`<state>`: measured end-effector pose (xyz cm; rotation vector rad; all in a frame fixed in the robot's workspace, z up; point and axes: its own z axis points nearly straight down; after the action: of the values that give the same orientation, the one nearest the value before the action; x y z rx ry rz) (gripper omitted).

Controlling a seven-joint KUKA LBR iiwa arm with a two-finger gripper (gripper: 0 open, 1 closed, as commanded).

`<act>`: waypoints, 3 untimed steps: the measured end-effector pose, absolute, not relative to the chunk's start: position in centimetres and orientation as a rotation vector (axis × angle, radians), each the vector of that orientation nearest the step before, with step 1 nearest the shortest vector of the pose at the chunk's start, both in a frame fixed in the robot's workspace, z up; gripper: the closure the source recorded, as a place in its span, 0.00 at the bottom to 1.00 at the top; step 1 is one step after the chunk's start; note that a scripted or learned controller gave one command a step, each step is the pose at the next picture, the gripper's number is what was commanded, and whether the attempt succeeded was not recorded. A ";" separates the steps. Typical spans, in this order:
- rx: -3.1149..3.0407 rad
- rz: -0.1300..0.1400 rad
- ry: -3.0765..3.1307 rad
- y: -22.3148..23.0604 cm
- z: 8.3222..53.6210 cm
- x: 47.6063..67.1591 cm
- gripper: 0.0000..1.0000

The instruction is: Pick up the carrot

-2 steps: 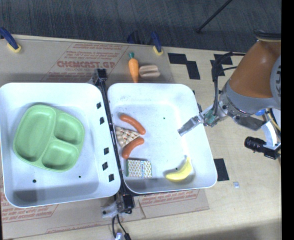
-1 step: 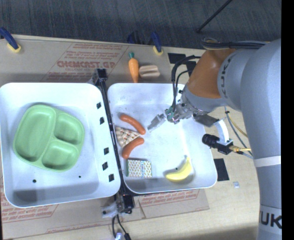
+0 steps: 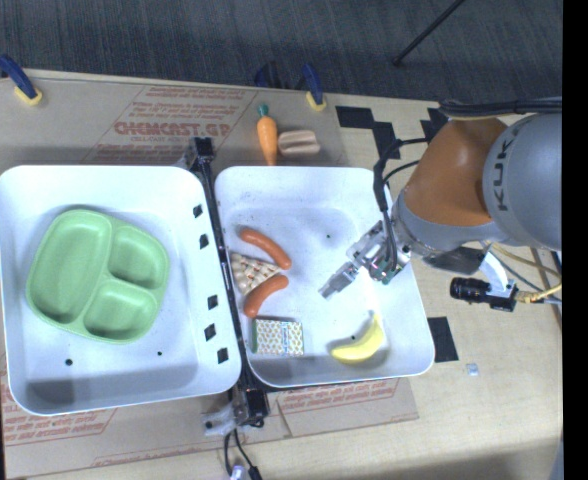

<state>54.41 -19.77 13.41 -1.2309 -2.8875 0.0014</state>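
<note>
- Camera view: the carrot point(image 3: 266, 138) lies outside both bins, on the cardboard just past the top rim of the right bin point(image 3: 414, 318), at about 12 o'clock from that bin's centre. Its green top points away from the bin, and a small tan and brown block point(image 3: 298, 144) sits just beside it at 3 o'clock.
- The gripper point(image 3: 346, 278) hangs over the right bin's floor, well apart from the carrot and at roughly 5 o'clock from it. Its fingers look slightly parted with nothing between them, though they are small and blurred.
- Inside the right bin: two sausages point(image 3: 264, 247), a waffle point(image 3: 246, 269), a patterned packet point(image 3: 277, 336) and a banana point(image 3: 358, 343) at 6 o'clock from the gripper. A green divided plate point(image 3: 98, 273) rests in the left bin point(image 3: 14, 268).
- Handling, as a judgement: the carrot looks like a light, stiff toy with a smooth, possibly slippery skin. Its tapered shape suggests taking hold across the thick orange middle, fingers set crosswise, clear of the neighbouring block.
</note>
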 end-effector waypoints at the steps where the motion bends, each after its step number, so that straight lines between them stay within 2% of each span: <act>1: -1.165 0.001 -2.920 -17.3 27.0 58.2 0.00; 2: -1.358 0.002 -2.829 -21.1 15.7 57.4 0.00; 3: -1.664 0.001 -2.666 -15.5 27.9 63.2 0.00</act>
<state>63.19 -15.47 27.89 -1.6641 -2.6655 0.0006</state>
